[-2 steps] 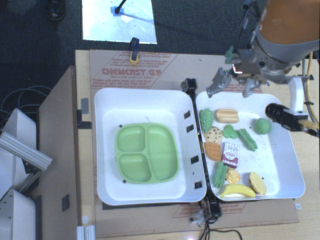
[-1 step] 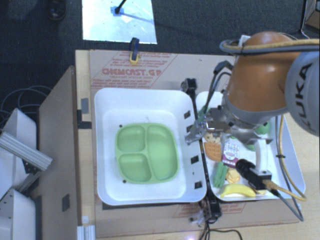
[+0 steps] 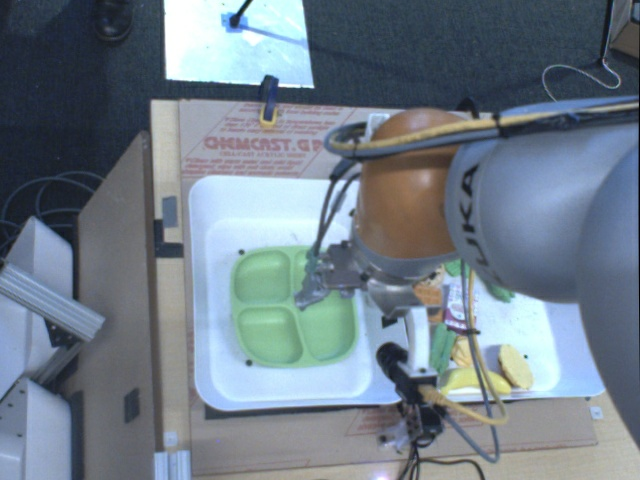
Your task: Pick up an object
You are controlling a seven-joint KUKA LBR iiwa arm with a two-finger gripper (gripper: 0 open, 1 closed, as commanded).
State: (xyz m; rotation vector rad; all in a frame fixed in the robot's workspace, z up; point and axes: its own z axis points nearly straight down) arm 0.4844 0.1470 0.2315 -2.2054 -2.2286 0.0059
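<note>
Green plastic fills much of the left bin (image 3: pixel 215 218): a divided tray (image 3: pixel 285 308) with three compartments lies flat on the white floor. The end effector (image 3: pixel 318 283) hangs over the tray's right side, near the divider between compartments; I cannot tell how far it is open, nor whether it has anything in hold. The grey arm (image 3: pixel 540 208) with its orange band (image 3: pixel 405 183) covers much of the right bin (image 3: pixel 570 353), where a heap of small things (image 3: pixel 480 353) lies, yellow pieces among them. Brown cardboard (image 3: pixel 255 143) lies under both bins on the table.
</note>
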